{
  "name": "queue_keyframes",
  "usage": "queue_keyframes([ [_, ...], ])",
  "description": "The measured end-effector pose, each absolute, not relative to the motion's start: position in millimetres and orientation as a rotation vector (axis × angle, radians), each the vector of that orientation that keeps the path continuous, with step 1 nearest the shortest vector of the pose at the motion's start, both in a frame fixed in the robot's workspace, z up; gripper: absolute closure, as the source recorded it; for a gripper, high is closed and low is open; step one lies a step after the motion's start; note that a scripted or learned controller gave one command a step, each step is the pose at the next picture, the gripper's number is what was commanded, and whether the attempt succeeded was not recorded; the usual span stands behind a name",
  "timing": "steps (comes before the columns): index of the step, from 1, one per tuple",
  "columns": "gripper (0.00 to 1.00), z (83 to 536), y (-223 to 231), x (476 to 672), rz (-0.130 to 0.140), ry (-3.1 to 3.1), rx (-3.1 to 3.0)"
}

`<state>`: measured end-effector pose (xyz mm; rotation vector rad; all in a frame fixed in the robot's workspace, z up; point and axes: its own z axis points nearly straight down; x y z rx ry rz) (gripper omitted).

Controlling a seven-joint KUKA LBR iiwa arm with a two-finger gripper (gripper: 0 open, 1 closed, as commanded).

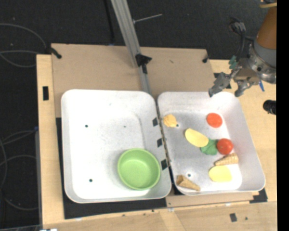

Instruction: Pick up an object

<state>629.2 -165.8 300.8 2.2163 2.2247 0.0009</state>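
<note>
Two smooth white bins point(86, 105); round green bowl point(138, 168) left.

arm point(266, 32) cut off at right edge — green piece point(209, 147) partly hidden

The two bins point(111, 109) are white, and the left one holds a light green bowl point(138, 169). In the right bin lie an orange-red ball point(214, 120), a red ball point(225, 146), a dark green piece point(209, 147) and two yellow pieces point(196, 138).
</note>
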Motion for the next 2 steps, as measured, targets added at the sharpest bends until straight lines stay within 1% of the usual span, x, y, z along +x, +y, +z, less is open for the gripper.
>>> queue_keyframes([
  [1, 0.0, 301, -166, 629.2, 0.0, 2.225, 2.216],
  [2, 0.0, 250, -178, 631.6, -0.008, 2.22, 2.224],
])
